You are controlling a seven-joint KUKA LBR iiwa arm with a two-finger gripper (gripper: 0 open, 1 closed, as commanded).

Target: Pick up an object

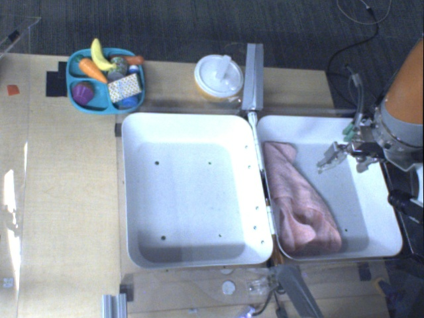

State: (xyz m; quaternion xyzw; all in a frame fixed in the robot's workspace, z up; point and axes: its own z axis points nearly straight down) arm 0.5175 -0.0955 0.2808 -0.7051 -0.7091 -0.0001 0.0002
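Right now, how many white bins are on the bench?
2. The left bin sits mid-bench; the right bin adjoins it and holds a pink cloth along its left side, with the gripper above it.

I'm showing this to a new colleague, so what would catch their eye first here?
Probably the pink cloth, crumpled along the left side of the right bin, with the gripper above that bin to the cloth's right. Next, the blue tray of toy food on the bench at top left.
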